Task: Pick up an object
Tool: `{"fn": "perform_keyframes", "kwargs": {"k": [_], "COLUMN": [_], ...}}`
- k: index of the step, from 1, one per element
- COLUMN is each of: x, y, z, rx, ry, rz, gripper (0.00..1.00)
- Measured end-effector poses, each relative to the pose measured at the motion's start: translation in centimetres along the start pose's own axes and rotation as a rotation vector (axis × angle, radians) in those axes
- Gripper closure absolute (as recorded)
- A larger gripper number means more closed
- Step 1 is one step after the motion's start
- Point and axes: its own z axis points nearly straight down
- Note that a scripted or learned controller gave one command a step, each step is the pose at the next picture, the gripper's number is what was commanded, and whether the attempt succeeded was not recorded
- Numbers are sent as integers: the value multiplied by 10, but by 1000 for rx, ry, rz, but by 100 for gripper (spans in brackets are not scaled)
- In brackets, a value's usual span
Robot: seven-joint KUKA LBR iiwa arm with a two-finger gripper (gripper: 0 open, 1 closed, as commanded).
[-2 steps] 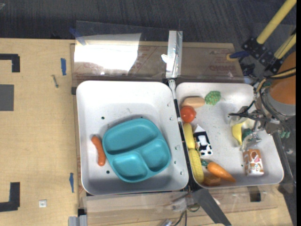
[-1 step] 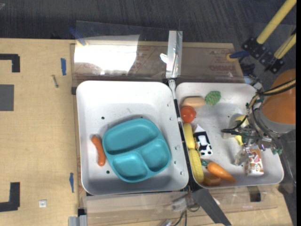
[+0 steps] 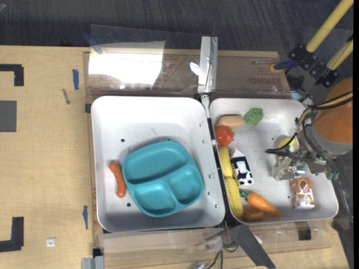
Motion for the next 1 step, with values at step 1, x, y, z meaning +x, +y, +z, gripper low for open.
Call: {"fn": "perform_keyframes", "kwargs": {"k": [1], "x": [-34], "y": [28], "z": [-61], "rx": [-4], "ry": [16], "rz": [168], "gripper": [100]}}
